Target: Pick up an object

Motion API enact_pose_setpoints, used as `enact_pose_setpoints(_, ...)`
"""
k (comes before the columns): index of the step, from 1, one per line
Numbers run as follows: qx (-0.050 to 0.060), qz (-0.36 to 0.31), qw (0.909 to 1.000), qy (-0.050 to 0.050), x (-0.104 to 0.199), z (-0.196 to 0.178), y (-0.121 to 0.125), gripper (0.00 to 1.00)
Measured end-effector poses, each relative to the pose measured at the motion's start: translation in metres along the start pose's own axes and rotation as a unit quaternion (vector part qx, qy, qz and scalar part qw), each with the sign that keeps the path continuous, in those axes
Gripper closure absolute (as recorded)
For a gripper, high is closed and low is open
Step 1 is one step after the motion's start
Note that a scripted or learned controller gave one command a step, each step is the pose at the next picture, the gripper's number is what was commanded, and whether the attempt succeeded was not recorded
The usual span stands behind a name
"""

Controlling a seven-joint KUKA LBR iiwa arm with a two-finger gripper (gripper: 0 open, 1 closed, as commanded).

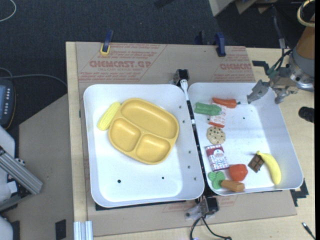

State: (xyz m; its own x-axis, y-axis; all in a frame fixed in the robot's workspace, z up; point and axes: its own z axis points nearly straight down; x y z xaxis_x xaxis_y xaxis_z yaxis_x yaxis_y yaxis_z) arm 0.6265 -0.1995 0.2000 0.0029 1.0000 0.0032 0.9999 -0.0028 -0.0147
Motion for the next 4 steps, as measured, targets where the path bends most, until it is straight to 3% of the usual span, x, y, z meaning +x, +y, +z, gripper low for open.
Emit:
enact_pose_setpoints(1,-0.007,-0.002,1.0000,-0.002,0.001,-0.010,0.003,0.00)
enact_pose_setpoints(3,-0.005,-0.002,1.0000,-0.001,-0.005,0.113,0.007,0.00)
enact_pose_setpoints(4,-0.006,-0.002,1.0000,-0.001,-0.005,0.115,0.008,0.00)
